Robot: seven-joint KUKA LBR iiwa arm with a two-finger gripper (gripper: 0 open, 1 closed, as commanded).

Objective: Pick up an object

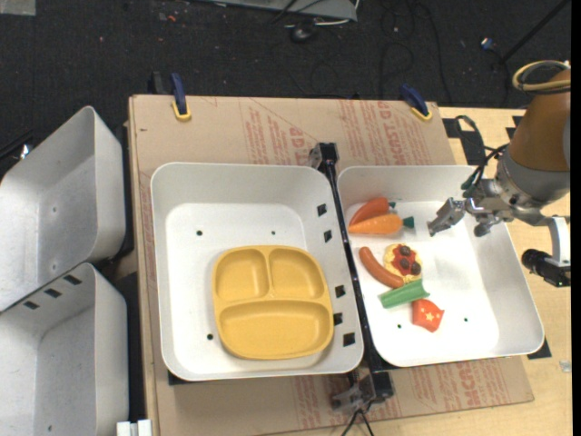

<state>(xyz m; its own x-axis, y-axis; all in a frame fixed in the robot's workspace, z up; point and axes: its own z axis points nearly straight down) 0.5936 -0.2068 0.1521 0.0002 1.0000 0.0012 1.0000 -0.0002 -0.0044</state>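
Your gripper hovered with fingers spread and empty; you needed to descend squarely over the carrot.

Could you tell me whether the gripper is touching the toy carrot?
Apart: the camera view shows bare white bin floor between the gripper and the carrot.

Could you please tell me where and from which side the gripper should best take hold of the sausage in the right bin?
Probably across its middle, coming straight down from above. The sausage is long and thin and lies flat, running diagonally. Closing across its narrow width suits that shape. Its lower end lies close to the green piece, and the little pizza sits alongside, so the upper half offers more room. The gripper hovers up and to the right.
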